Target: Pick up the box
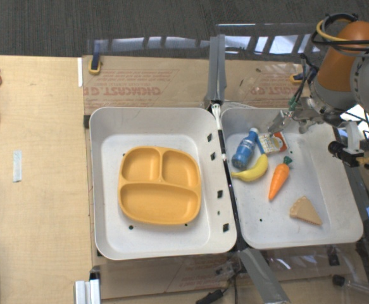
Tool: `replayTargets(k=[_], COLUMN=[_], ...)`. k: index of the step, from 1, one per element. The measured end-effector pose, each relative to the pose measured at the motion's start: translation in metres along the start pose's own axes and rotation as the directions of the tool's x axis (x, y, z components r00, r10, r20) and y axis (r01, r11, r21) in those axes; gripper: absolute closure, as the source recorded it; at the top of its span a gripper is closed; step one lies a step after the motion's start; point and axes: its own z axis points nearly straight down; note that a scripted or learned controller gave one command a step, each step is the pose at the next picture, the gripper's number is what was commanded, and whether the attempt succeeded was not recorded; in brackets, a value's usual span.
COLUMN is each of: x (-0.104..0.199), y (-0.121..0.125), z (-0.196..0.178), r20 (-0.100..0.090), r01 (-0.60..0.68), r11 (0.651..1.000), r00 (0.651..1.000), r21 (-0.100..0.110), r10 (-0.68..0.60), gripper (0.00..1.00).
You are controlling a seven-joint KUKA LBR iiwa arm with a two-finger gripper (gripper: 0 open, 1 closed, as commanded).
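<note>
The box (270, 144) is small, white with orange-red edges, and lies in the back left part of the right bin (336, 189). It rests between a blue bottle (245, 149) and a carrot (278, 178). My gripper (281, 125) reaches in from the upper right and hangs low just above and to the right of the box, its tip close to the box's upper corner. The view does not show the box held.
A banana (252, 171) lies under the bottle, and a tan wedge (306, 211) sits at the bin's front right. The left bin (108, 189) holds an orange divided plate (160, 185). A metal divider (216, 75) and cardboard stand behind the bins.
</note>
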Motion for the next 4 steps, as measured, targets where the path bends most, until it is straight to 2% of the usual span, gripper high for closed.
replayTargets(k=[1, 2, 3, 4], x=[0.037, 0.036, 0.036, 0.053], y=[-0.024, -0.023, -0.023, -0.021], z=[0.011, 0.0, 0.0, 0.01], r20=[-0.005, -0.003, -0.003, -0.004], r01=[0.038, 0.036, 0.035, -0.022], r11=[0.999, 0.999, 0.999, 1.0], r00=[0.999, 0.999, 0.999, 1.0], r21=[0.004, 0.0, 0.0, 0.005], r10=[-0.038, -0.036, -0.035, 0.022], gripper=[0.0, 1.0, 0.0, 0.0])
